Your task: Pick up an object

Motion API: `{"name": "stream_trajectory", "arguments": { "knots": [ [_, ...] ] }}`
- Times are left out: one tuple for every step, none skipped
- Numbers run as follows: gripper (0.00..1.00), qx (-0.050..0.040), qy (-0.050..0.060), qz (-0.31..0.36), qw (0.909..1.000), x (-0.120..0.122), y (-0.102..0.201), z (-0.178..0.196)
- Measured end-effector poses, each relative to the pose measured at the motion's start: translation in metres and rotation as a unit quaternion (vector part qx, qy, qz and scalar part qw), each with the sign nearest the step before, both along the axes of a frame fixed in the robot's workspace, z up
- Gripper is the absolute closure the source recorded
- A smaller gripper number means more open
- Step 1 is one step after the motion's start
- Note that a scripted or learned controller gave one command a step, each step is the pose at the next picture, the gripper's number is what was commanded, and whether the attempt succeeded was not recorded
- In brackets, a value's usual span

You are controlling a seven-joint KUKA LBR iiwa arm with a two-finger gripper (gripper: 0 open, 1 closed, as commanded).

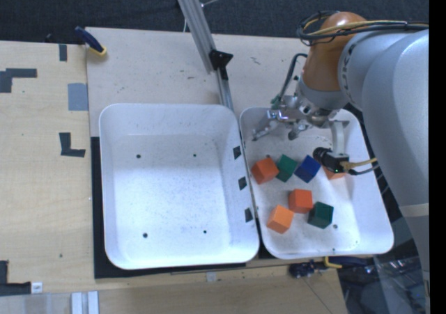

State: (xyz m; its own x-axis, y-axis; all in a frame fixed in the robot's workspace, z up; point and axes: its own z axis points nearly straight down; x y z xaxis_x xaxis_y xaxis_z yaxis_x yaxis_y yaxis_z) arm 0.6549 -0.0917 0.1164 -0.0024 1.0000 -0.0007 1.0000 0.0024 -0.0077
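Several small cubes lie in the right bin (369, 236). A red-orange cube (264, 169), a green cube (286, 167) and a blue cube (307, 168) form a row. Nearer the front are an orange cube (301, 200), a lighter orange cube (281, 218) and a dark green cube (320, 214). Another orange cube (336, 173) is partly hidden behind a black cable fitting. My gripper (277, 131) hangs over the far end of the right bin, just beyond the row. It is open, its fingers spread with nothing between them.
The left bin (111, 187) stands beside the right one, sharing a middle wall. A slanted metal rail (198, 20) runs down to the bins' far edge. The grey arm (390, 97) covers the right bin's far right corner.
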Motion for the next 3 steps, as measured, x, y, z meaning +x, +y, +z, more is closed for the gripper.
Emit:
{"name": "stream_trajectory", "arguments": {
  "knots": [
    [0.0, -0.0004, -0.001, 0.0, 1.0, -0.001, 0.0, -0.027],
    [1.0, 0.0, -0.002, 0.0, 1.0, 0.0, 0.001, -0.015],
    [1.0, 0.0002, -0.005, -0.001, 1.0, 0.001, -0.006, 0.031]
  ]
}}
